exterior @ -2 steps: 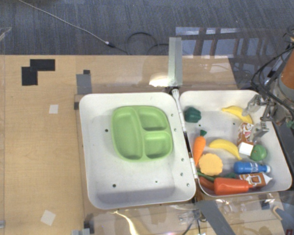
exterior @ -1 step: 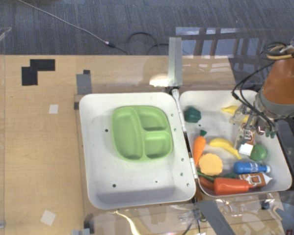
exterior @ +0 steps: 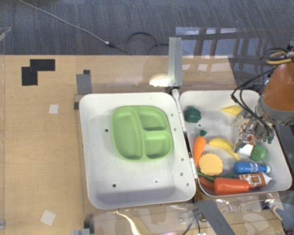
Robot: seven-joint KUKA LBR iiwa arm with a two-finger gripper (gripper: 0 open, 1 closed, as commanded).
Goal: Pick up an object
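Note:
My gripper (exterior: 247, 142) hangs low over the right bin (exterior: 211, 102), at its right side, below the arm's orange band. Its tips sit just left of a green round object (exterior: 259, 153) and right of a yellow banana-shaped piece (exterior: 221, 145). Nothing shows clearly between the tips. Also in this bin lie a carrot (exterior: 199, 147), a round yellow piece (exterior: 210, 164), a red-orange pepper-like piece (exterior: 230, 185), a blue-capped bottle (exterior: 251, 168), a dark green piece (exterior: 192, 114) and a second yellow piece (exterior: 231, 110).
The left bin (exterior: 98, 181) holds a green divided plate (exterior: 140, 132). A metal post (exterior: 175, 61) stands at the back between the bins. Black cables (exterior: 246, 87) loop off the arm above the right bin's back corner.

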